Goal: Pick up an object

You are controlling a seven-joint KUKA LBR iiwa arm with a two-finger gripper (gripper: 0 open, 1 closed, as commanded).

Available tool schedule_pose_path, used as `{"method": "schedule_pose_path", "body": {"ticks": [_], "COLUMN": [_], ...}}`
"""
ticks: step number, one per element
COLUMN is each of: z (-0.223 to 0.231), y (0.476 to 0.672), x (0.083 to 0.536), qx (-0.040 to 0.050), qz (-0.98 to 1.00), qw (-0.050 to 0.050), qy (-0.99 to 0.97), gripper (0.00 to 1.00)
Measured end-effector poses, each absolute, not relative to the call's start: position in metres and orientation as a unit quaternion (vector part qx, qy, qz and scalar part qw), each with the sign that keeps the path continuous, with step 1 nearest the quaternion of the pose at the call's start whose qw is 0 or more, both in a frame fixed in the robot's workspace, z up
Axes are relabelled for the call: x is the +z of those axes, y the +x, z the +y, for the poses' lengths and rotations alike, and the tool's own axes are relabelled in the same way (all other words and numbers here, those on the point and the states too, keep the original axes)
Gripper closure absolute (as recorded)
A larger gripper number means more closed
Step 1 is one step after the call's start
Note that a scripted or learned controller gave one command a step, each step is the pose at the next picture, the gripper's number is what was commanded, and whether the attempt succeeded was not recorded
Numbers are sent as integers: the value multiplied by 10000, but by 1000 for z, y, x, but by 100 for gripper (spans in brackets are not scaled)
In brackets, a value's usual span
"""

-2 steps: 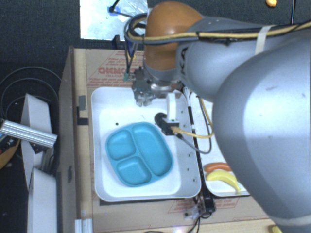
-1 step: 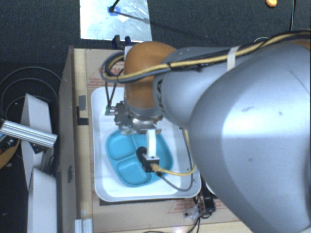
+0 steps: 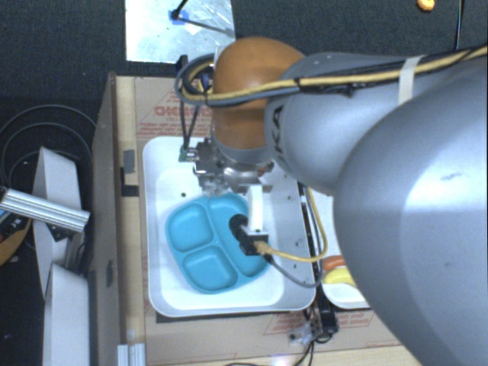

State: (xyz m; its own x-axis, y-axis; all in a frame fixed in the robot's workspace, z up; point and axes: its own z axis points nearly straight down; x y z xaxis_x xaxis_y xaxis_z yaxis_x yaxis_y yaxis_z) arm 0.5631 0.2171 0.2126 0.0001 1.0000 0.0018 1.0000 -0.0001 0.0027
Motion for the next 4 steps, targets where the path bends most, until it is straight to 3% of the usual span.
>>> {"method": "schedule_pose_path", "body": {"ticks": [1,2,3,4], "z": [236,230,230,229], "y": [563,598,598,634], "x": [264,250,261,222], "qx": [28,15,14,12], "qz": [7093,7072,7089,7074], "qw": [5,11,8,14], "qy": [7049,7071,7053,7068], "gripper": [100,100,100,100]}}
